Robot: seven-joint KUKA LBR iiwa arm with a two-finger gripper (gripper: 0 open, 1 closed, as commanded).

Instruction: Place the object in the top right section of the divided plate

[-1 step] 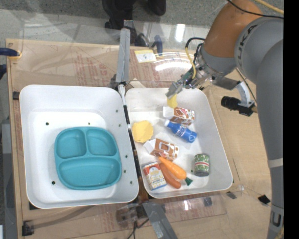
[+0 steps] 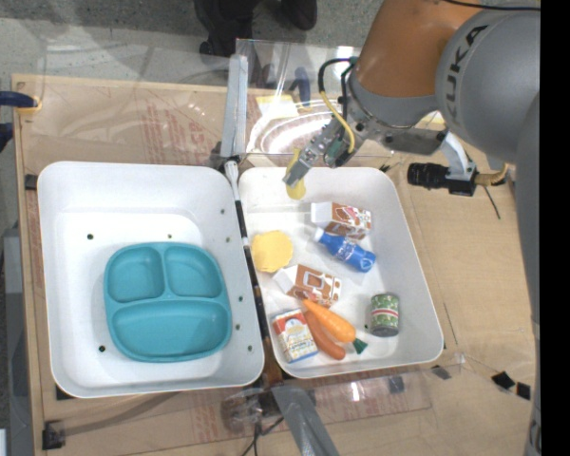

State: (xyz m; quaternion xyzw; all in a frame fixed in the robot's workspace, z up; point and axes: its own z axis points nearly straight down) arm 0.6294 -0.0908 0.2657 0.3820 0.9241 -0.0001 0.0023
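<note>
Seven items crowd right bin [image 2: 413, 255]; tool [image 2: 297, 174] clamped on small yellow piece [image 2: 295, 189]; teal plate [image 2: 166, 300] left.

I get bright, even overhead light with only soft, faint shadows inside the white bins [image 2: 133, 188]. There is glare on the clear sheet over the surface [image 2: 123, 122]. My picture is slightly soft, small labels unreadable.

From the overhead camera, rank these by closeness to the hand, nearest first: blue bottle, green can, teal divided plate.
Measured from the hand at the right bin's top edge:
1. Blue bottle, just below it in the right bin.
2. Green can, at that bin's lower right.
3. Teal divided plate, in the left bin.
</note>
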